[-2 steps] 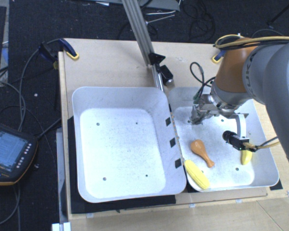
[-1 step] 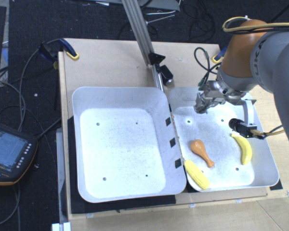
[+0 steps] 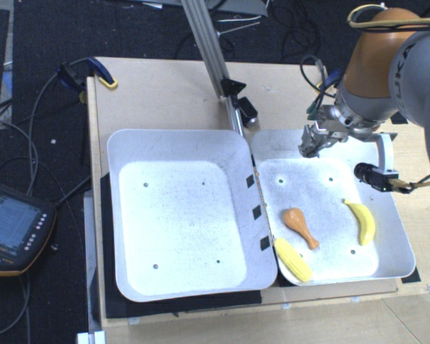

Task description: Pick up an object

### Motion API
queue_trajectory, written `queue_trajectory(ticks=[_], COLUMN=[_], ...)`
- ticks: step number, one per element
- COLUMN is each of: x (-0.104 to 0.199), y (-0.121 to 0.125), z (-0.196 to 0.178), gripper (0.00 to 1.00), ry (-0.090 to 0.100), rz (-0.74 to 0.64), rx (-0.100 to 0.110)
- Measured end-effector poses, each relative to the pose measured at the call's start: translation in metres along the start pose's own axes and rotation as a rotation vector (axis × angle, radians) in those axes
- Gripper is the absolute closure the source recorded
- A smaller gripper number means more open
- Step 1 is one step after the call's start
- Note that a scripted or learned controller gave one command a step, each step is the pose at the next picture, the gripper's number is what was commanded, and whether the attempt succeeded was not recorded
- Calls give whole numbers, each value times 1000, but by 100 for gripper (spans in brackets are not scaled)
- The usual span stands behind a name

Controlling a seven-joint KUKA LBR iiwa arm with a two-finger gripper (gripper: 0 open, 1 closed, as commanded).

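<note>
In the right bin (image 3: 322,181) lie three objects: an orange drumstick-shaped toy (image 3: 301,227) near the middle, a yellow banana (image 3: 363,222) toward the right side, and a yellow corn cob (image 3: 292,259) at the front left corner. My gripper (image 3: 313,143) hangs over the bin's back edge, well behind the toys and apart from all of them. Nothing shows between its fingers.
The left bin (image 3: 178,210) lies beside the right one. A slanted metal pole (image 3: 213,56) with a black clamp stands behind the bins' shared edge. A black fitting (image 3: 369,174) on a white bracket sits at the right bin's back right. Cables and a pendant (image 3: 11,228) lie left.
</note>
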State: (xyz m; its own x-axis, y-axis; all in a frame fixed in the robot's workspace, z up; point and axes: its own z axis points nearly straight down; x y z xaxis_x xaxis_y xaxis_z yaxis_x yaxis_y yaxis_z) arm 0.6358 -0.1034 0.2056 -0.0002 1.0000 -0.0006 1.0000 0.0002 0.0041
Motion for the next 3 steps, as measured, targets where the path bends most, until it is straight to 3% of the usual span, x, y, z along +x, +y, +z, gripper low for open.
queue_trajectory(ticks=[1, 3], x=[0, 96], y=[1, -52], z=[-36, -31], gripper=[100, 100], ry=[0, 2], rz=[0, -3], rx=[1, 5])
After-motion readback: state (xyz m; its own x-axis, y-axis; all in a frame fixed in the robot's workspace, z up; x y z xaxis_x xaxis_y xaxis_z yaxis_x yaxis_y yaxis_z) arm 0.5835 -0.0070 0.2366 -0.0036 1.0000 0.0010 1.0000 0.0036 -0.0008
